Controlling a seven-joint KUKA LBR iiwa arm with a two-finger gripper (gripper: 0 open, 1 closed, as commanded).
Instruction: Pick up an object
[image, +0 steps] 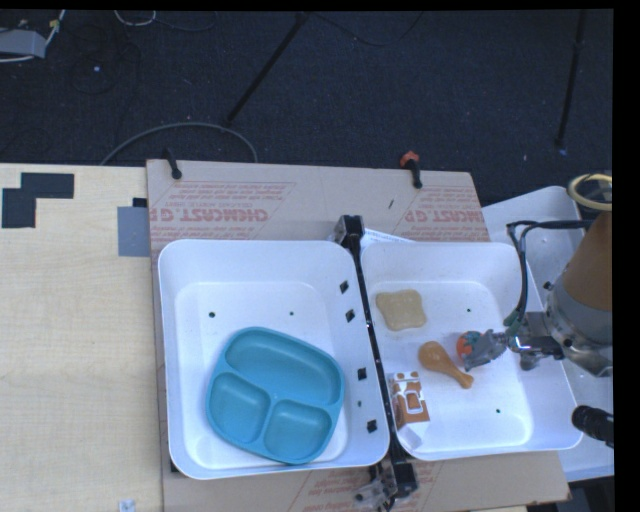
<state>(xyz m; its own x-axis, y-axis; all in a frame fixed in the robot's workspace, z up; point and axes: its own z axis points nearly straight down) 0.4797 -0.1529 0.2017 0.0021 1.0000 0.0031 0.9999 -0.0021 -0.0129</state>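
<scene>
- Hand (487, 347) is seen low in the right bin (500, 425), reached in from the right; whether it is wide, narrow or closed on anything cannot be told, since its tips are blurred against a small orange-red object (466, 346).
- That orange-red object is found touching or just beside the hand's tip; contact cannot be confirmed.
- A tan drumstick-shaped toy (445, 362) is seen just left of and below the hand, lying flat at a slant, with its bulb toward the bin's middle.
- A flat beige slice (401, 309), like toast, is placed nearer the divider, and a small brown-and-white box (408, 400) lies near the front corner.
- A blue divided plate (273, 394) is held by the left bin (190, 290).
- The drumstick toy is judged light, stiff and smooth, perhaps slippery; a grip across its thin neck is judged best, since the round bulb could be squeezed out.
- The slice is judged too flat to be gripped easily.
</scene>
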